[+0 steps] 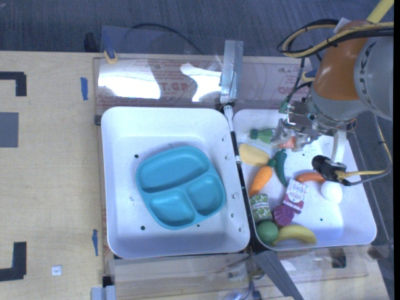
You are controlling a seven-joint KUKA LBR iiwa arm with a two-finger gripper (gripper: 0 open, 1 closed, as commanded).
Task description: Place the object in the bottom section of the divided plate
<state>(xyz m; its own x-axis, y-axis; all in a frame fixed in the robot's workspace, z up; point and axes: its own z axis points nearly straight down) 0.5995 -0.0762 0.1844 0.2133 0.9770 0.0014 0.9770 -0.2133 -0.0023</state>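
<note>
Hand (289, 132) above right bin (359, 220); divided plate (180, 185) in left bin (119, 167)

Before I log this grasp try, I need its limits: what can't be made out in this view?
- Gripper: its fingers are blurred against the toys below, so open or shut is unclear.
- Small orange-red item under it: too blurred to name, or to say whether it is held.
- Red-and-white packet: print too small to read.
- Arm: cut off by the right edge.

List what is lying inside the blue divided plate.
The blue divided plate in the left bin shows three bare compartments; nothing lies in any. The toy food sits in the right bin. The bin floor beneath the plate is covered.
</note>
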